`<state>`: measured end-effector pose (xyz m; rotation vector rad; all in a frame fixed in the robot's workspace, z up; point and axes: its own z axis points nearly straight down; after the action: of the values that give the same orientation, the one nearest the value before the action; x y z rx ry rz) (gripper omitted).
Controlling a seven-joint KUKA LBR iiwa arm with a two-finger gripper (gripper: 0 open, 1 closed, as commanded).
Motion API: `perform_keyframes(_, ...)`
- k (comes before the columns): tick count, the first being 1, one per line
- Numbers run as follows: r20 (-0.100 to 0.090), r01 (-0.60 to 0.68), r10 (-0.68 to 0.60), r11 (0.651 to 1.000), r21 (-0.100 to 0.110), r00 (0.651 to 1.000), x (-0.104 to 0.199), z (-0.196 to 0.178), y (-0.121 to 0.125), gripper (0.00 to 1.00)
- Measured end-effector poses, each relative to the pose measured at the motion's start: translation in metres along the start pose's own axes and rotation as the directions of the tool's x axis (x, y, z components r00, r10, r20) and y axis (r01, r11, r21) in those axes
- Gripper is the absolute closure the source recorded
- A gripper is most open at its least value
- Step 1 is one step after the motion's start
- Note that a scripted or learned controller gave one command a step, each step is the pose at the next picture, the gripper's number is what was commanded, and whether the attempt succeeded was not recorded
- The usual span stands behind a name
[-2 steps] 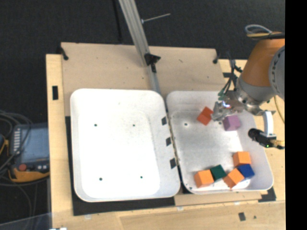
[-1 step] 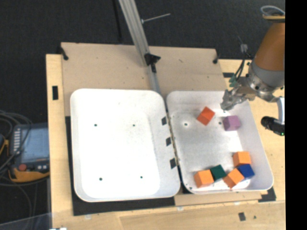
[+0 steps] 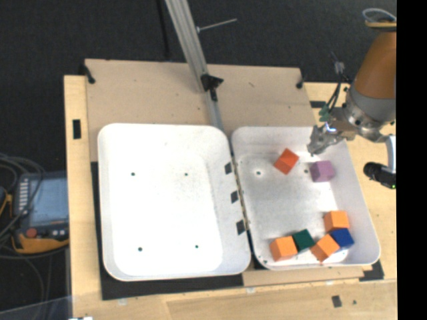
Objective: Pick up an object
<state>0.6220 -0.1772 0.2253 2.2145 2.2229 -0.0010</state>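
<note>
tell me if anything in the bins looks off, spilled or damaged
Nothing looks spilled or broken. The blocks all lie in the right bin: a purple block and an orange block sit loose near the gripper, the rest are bunched along the near wall. The orange one sits turned askew to the bin's sides.

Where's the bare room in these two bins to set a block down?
The left bin is bare across its floor. In the right bin, the middle is free, between the red-orange block, purple block and the crowded near-right corner cluster. The gripper hovers at the far-right edge.
</note>
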Motion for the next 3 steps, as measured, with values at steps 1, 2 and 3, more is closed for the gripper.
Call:
perform_keyframes(1,-0.001,0.0,0.0,1.0,0.002,1.0,0.036,-0.007,-0.021,1.0)
perform_keyframes(2,-0.004,0.002,-0.002,1.0,0.001,1.0,0.078,-0.017,-0.045,1.0)
perform_keyframes(3,-0.003,0.002,-0.002,1.0,0.003,1.0,0.13,-0.007,-0.064,1.0)
